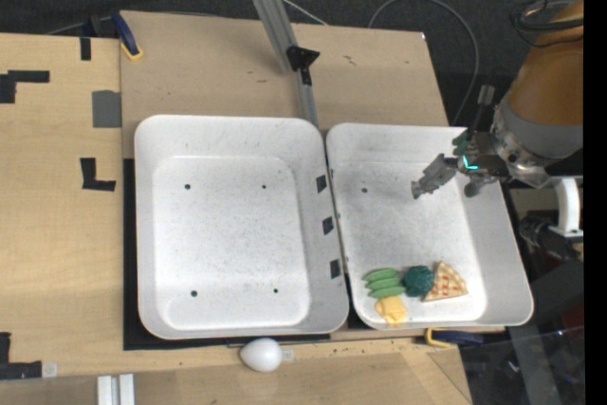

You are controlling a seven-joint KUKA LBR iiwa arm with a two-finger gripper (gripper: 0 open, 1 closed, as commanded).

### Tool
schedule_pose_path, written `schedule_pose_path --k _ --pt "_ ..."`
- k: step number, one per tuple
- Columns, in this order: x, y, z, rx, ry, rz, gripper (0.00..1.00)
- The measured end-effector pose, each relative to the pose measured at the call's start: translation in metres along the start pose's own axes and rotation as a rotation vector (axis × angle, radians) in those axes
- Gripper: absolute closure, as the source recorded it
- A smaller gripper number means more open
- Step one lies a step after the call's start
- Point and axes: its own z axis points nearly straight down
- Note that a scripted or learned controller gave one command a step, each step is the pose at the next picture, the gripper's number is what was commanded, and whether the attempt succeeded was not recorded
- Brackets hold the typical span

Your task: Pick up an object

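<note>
Several toy foods lie in the near corner of the right bin (493,232): a green pea pod (382,280), a dark green broccoli-like piece (416,279), a pizza slice (446,283) and a small yellow piece (391,308). My gripper (450,184) hangs over the far right part of that bin, well behind the toys. It is open, with one finger (429,179) pointing left and the other (471,187) nearer the bin's right wall. Nothing sits between them.
The left bin (152,204) lies beside the right one, joined by black clips. A white egg (261,355) rests on the bench in front of the left bin. A slanted metal pole (275,9) reaches down to the bins' far edge.
</note>
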Motion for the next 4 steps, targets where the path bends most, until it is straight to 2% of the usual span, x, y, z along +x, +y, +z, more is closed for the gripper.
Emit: schedule_pose_path --k 1,3,4 --pt "-0.004 -0.01 0.052 0.006 0.001 0.002 0.0" --pt "-0.006 -0.003 0.164 0.007 0.001 0.002 0.0" --pt "-0.005 -0.001 0.151 0.003 0.001 0.0 1.0"
